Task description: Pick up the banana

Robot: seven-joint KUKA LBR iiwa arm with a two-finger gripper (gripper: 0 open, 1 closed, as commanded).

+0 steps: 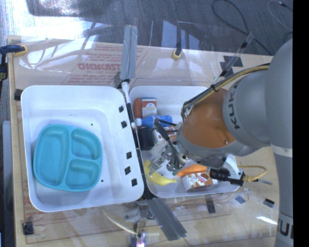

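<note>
Robotics lab, bin-picking test cell. Evidence: industrial KUKA arm (257, 112) with the maker's lettering on its grey housing, reaching over a bench (67, 66) covered in printed cardboard. Two shallow white bins (28, 138) butted side by side, fixed with black brackets and metal rails. Blue clamp (10, 49) on the bench corner. Loose black cables (232, 14) trailing on grey carpet. Right bin holds mixed test clutter, toy food and small packets; left has a teal divided tray (67, 157).
</note>
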